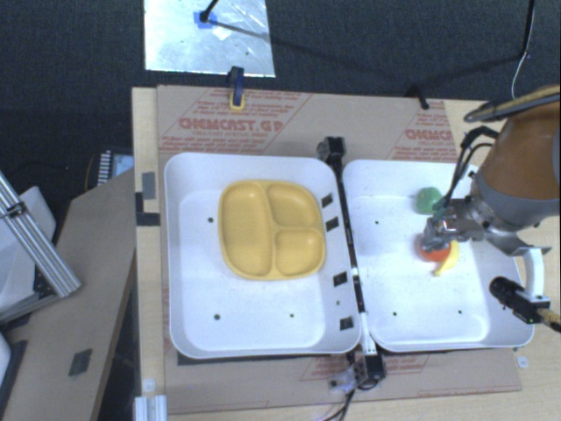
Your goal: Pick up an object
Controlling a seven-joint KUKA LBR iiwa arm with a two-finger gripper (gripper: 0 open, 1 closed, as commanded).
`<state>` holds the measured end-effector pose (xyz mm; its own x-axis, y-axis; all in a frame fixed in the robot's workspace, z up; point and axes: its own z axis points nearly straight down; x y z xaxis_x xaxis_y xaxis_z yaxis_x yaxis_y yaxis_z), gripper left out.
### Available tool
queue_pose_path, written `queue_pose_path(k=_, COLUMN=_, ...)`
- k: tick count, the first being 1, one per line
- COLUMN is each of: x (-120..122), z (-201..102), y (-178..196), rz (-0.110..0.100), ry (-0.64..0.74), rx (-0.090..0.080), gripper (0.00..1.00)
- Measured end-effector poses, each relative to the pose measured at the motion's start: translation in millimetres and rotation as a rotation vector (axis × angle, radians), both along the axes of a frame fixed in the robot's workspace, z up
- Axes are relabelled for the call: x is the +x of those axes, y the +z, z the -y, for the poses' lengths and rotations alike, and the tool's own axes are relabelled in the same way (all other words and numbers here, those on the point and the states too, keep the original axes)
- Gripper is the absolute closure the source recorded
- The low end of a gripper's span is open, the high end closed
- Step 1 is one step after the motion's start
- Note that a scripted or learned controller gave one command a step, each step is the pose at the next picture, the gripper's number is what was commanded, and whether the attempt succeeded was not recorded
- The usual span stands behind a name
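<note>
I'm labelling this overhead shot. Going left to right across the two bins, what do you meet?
Left bin → yellow divided plate → black divider → right bin → gripper over an orange and yellow object, with a green object just behind.

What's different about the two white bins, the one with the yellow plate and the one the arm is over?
The left bin holds one big yellow divided plate; the right bin holds small things: a green object, an orange-and-yellow cluster. The hand is over the right bin, not the left. Both are shallow and white.
</note>
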<state>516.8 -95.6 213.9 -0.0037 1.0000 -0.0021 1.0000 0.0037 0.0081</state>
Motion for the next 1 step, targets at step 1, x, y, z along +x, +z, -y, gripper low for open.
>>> queue_pose_path(k=1, x=1.2, z=0.2, y=13.7, rz=-0.004, ry=0.0, rx=0.001, gripper=1.0)
